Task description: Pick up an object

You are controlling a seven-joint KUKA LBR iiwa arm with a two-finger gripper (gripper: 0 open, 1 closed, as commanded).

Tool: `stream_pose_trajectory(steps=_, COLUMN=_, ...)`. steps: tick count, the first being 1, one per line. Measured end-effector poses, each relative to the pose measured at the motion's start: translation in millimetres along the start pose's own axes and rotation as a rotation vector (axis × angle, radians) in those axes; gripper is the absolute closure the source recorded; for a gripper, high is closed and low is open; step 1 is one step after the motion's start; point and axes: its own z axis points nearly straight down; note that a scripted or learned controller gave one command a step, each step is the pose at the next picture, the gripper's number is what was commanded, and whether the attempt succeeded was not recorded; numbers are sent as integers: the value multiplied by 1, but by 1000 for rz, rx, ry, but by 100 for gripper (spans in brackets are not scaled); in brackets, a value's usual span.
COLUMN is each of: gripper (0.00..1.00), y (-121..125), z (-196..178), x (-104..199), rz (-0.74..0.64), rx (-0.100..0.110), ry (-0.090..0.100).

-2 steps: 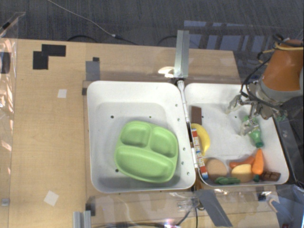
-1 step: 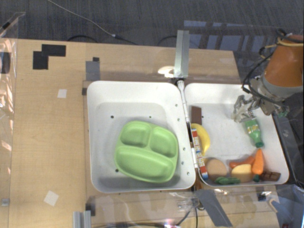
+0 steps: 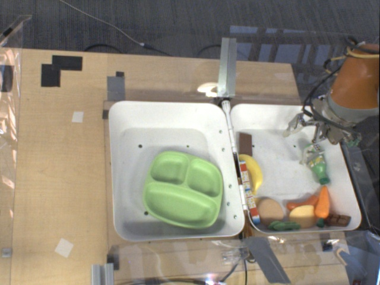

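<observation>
Two shallow white bins sit side by side on a pale wooden bench, dark carpet beyond. In the right bin, a small green bottle-like object lies near the right wall, directly below the gripper of the grey arm with its orange band, which hovers over the bin's upper right. Whether the tool is clenched or released cannot be told from this slant; nothing is seen in its grasp. Just below the green object lies a carrot, and along the bin's lower edge crowd a yellow piece, a brown egg-like item and a green pod; a banana rests by the divider. A green divided plate fills the left bin. The risk appears to be the wall: a descent so near it could clip the rim or nudge the small object aside.
</observation>
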Motion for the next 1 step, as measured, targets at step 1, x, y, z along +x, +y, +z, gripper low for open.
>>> stream_pose_trajectory(steps=1, gripper=0, y=5, z=14, x=20, rz=-25, rx=-6, ry=12)
